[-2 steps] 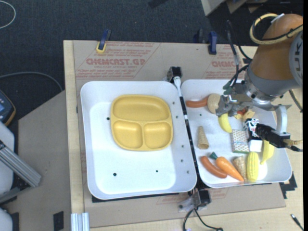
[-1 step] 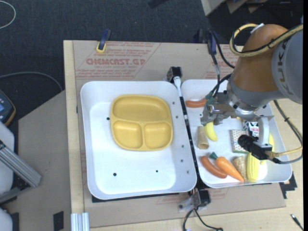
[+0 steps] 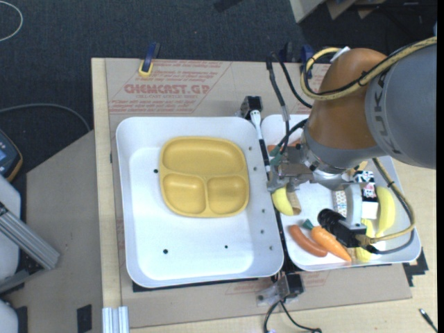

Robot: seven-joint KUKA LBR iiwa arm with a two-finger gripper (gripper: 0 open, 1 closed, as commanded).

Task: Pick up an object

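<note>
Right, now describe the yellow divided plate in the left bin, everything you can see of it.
The yellow divided plate is a rounded rectangle, matte mustard yellow, and looks like plastic. Raised ridges split it into three compartments: one wide section along the far side and two smaller ones along the near side. It lies flat and right side up on the floor of the left bin, toward the bin's far right part. Nothing lies in its compartments, and nothing else touches it; the arm works over the right bin beside it.
</note>
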